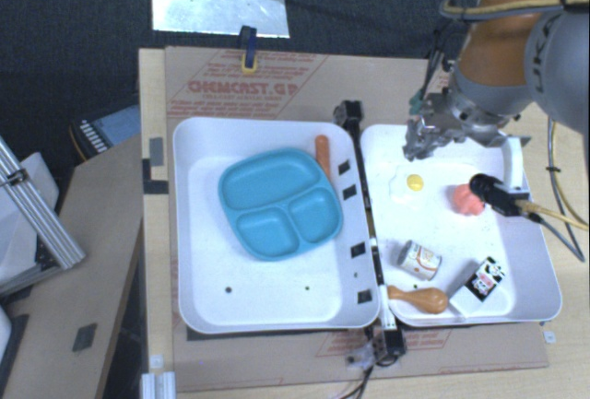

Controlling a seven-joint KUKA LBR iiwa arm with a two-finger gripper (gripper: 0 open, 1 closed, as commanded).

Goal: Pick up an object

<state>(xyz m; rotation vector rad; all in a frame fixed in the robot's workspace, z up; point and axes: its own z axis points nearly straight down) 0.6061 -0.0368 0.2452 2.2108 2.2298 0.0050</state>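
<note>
Gripper poised over the right bin's far side

The gripper (419, 145) hangs above the fried-egg toy (408, 184); whether it is parted or holding anything, I cannot tell. The egg lies flat in the right bin (544, 282), so a descent may well skid off it.

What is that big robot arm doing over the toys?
The robot arm is reaching over the right bin, with its gripper hanging above a toy fried egg. It isn't holding anything. A pink toy, a small can and a chicken leg lie nearby. The blue plate sits in the left bin.
</note>
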